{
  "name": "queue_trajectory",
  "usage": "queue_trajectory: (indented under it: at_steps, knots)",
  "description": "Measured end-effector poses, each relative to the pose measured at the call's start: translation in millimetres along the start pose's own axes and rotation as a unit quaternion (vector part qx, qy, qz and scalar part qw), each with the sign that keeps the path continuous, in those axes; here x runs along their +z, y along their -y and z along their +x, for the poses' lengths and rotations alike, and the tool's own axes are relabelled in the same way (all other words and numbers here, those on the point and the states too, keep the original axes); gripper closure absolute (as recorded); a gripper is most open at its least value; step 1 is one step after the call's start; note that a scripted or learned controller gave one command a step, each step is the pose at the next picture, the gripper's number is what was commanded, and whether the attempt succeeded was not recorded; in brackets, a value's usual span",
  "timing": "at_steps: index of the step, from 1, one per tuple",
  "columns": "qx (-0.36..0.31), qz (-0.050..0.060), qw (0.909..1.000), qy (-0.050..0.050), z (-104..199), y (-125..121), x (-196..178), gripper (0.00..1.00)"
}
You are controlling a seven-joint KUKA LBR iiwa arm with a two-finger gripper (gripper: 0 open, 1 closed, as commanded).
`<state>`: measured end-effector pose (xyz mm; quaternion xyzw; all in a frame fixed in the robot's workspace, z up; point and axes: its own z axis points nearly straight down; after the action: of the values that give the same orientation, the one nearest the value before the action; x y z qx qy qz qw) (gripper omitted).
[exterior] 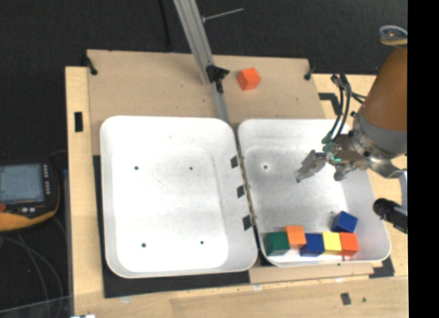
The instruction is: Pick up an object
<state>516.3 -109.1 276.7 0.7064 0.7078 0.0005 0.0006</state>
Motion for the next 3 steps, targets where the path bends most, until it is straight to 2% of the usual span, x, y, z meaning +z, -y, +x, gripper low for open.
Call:
queue_trajectory:
  at_steps: [1,2,3]
  knots:
    - [0.002,0.002,1.0000,0.001,-4,-18,44,0.00]
    - [0.002,0.004,1.0000,0.001,-46,-37,167,0.00]
    - [0.000,0.001,1.0000,0.000,-22,-20,150,0.00]
